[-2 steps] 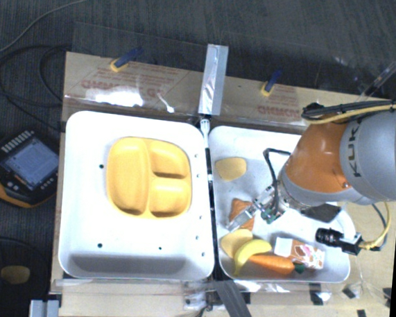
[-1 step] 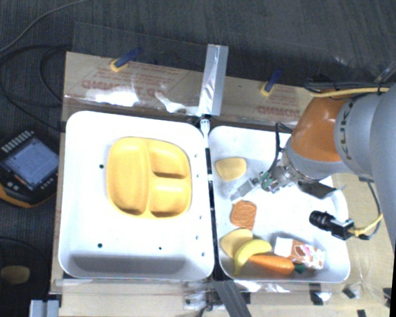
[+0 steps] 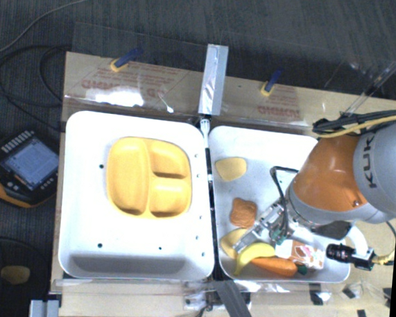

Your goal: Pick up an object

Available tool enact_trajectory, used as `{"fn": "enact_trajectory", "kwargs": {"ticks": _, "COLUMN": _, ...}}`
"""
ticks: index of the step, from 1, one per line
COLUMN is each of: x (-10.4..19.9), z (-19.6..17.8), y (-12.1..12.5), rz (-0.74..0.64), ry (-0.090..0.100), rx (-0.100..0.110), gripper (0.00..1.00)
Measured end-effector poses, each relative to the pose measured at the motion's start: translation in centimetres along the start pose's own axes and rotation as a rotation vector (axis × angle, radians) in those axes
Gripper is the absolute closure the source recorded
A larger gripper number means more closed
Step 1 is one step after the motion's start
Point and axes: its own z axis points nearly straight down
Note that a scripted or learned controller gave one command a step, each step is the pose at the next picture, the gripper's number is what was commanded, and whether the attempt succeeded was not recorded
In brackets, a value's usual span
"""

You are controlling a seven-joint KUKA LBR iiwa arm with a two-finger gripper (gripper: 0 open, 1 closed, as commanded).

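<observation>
In the right bin (image 3: 255,146) lie a pale yellow round piece (image 3: 230,167), a brown bread-like piece (image 3: 244,212), a yellow banana (image 3: 251,253), an orange carrot (image 3: 272,266) and a red-and-white item (image 3: 307,255). My gripper (image 3: 269,225) hangs low over the bin's front part, just right of the brown piece and directly above the banana. Nothing shows between its fingers.
The left bin (image 3: 72,233) holds a yellow divided tray (image 3: 149,176). A metal strip (image 3: 213,79) stands at the back between the bins. A handheld pendant (image 3: 17,167) lies on the floor at left. The arm's orange band (image 3: 328,181) covers the right bin's right side.
</observation>
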Motion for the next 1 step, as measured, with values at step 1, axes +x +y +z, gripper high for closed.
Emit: {"fn": "enact_trajectory", "kwargs": {"ticks": 1, "x": -7.38, "z": 1.28, "y": 5.98, "rz": 0.339, "ry": -0.008, "rx": -0.007, "gripper": 0.00}}
